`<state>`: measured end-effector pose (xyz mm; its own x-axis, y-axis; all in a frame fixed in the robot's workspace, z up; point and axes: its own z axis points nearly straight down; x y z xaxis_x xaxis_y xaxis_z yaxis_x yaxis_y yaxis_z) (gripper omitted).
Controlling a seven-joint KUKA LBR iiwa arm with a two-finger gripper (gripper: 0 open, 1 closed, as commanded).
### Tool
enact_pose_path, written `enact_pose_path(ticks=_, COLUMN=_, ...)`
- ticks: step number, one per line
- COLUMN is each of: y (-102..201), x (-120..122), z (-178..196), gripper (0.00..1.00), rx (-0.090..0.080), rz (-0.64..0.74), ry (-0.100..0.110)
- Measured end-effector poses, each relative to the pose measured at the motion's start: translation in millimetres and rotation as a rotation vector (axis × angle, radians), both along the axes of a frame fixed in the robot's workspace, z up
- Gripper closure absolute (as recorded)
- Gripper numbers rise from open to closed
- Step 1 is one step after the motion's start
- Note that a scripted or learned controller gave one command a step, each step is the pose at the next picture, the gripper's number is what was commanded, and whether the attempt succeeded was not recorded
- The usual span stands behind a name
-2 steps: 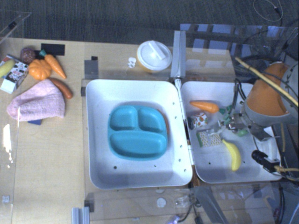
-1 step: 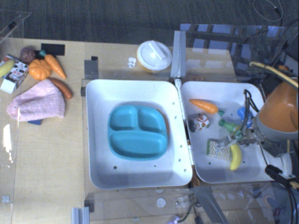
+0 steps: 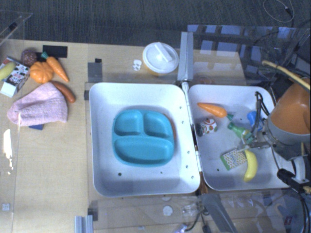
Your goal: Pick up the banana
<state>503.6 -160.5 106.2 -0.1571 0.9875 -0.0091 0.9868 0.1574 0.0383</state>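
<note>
- The desk (image 3: 53, 169) carries two white bins; the left bin (image 3: 97, 130), well off to the left of the jaws, holds a blue divided plate (image 3: 143, 136).
- The right bin (image 3: 214, 176) lies under the arm (image 3: 291, 113), which reaches in from the right, orange band uppermost, wrist bent down.
- The jaws (image 3: 253, 139) hang low over this bin; I cannot tell how wide they stand.
- The banana (image 3: 250, 165) lies just below the jaws, on the bin floor, touching a green card (image 3: 233, 158).
- A carrot (image 3: 212, 109) lies up and left of the jaws.

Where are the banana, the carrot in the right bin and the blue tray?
banana (image 3: 250, 165): camera view, middle of its curve.
carrot (image 3: 212, 109): camera view, orange body.
blue tray (image 3: 144, 136): camera view, central divider.
</note>
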Motion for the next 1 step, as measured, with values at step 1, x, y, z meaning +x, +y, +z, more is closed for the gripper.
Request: enact_pose_path(ticks=1, y=39.7, x=-15.4, z=87.4, gripper=1.0, rx=0.008, rz=-0.22, ry=0.04)
